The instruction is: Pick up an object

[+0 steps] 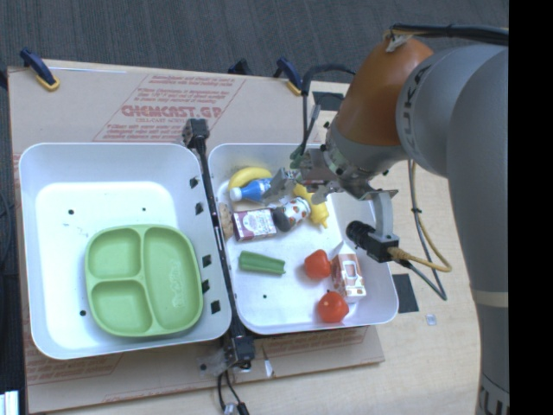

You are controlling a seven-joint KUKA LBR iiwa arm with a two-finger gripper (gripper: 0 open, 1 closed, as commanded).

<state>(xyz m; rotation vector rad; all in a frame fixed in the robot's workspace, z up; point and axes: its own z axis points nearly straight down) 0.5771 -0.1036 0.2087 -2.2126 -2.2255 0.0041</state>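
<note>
The right bin holds a yellow banana, a small bottle with a blue label, a dark red packet, a green cucumber piece, two red tomatoes and a small white and red carton. My gripper hangs low over the bin's upper middle, right beside the bottle and the banana, above a yellow and red item. Its fingertips are hard to make out against the clutter.
The left bin holds a green divided plate. A black clip divider joins the two bins. Cardboard with red print lies behind them. The arm's bulk overhangs the right bin's far right side.
</note>
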